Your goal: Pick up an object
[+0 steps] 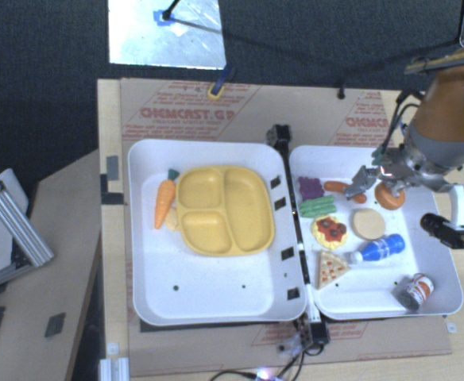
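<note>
My gripper (380, 185) hangs over the far part of the right bin (446, 280), with the arm coming in from the right. It is open, with one finger (363, 181) near a red sausage (337, 186) and the other just above an orange round toy (391, 199). Nothing is held between them. Close by lie a tan round cracker (369, 224), purple grapes (311, 187), green beans (317, 206), a small round pizza (330, 231), a pizza slice (331, 268), a blue bottle (380, 249) and a can (414, 290).
The left bin (148, 292) holds a yellow divided plate (218, 210) and a carrot (164, 202) at its left. A black divider strip (290, 213) runs between the bins. A black fitting (446, 230) sticks in at the right bin's right rim.
</note>
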Tool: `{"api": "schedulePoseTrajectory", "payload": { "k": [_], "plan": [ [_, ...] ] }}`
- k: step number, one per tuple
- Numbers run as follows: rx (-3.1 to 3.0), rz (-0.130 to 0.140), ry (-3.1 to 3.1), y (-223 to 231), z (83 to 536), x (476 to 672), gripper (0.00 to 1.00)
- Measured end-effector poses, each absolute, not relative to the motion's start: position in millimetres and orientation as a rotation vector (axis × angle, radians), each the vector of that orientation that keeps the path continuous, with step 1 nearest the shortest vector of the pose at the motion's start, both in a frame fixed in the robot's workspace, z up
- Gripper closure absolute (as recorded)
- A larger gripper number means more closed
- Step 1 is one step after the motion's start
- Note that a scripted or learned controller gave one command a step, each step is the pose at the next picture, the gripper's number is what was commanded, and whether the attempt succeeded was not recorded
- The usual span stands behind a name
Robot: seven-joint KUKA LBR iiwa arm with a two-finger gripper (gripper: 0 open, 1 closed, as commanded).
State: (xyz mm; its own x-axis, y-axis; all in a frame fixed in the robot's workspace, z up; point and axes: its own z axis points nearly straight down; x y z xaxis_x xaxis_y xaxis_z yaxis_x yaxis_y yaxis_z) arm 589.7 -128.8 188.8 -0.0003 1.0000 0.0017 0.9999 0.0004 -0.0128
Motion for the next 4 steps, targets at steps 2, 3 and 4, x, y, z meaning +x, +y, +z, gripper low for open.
{"api": "schedulePoseTrajectory", "payload": {
  "k": [2, 3, 4],
  "plan": [
    [-2.219, 0.002, -2.221, -137.6, 141.8, 588.4, 0.00],
    [-2.227, -0.007, -2.229, -138.9, 109.7, 591.3, 0.00],
    [-2.224, -0.006, -2.227, -137.9, 117.4, 590.8, 1.00]
  ]
}}
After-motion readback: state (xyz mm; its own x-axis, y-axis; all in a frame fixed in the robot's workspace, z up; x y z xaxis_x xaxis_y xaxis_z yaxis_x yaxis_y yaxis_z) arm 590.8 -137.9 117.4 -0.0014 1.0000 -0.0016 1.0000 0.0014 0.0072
